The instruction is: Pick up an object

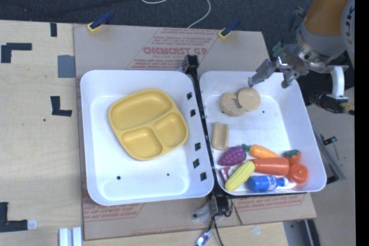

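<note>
Two white bins side by side; the left bin [98, 181] has a yellow divided tray [148, 123], the right bin [308, 124] has the toy food. The gripper [271, 76] hangs over the right bin's far edge, fingers spread, pinching nothing. Nearest pick is probably the round bread pieces [240, 102], lying just down-left of the fingertips. The corn [239, 175] and carrot [264, 152] sit further toward the near edge.
</note>
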Controlling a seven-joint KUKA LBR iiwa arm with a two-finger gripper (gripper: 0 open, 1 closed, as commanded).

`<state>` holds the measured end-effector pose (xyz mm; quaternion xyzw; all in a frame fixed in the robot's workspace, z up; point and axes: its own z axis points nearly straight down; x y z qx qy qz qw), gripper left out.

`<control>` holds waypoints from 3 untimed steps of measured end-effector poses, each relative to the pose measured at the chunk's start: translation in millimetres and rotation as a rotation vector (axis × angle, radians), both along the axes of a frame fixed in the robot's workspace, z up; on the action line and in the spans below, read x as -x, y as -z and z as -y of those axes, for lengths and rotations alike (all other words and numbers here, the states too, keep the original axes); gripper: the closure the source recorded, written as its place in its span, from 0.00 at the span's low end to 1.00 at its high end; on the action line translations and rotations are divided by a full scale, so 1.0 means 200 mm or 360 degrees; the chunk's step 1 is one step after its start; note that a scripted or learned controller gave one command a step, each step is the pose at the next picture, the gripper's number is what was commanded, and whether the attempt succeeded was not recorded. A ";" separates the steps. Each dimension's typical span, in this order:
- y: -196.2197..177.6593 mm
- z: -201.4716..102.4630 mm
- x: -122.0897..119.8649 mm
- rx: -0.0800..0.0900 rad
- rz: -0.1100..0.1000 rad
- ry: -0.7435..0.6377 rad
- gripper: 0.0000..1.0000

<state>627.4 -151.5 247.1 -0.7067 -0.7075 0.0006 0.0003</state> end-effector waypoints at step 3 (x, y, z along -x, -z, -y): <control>-0.88 0.04 0.24 0.0001 -0.0001 0.0005 1.00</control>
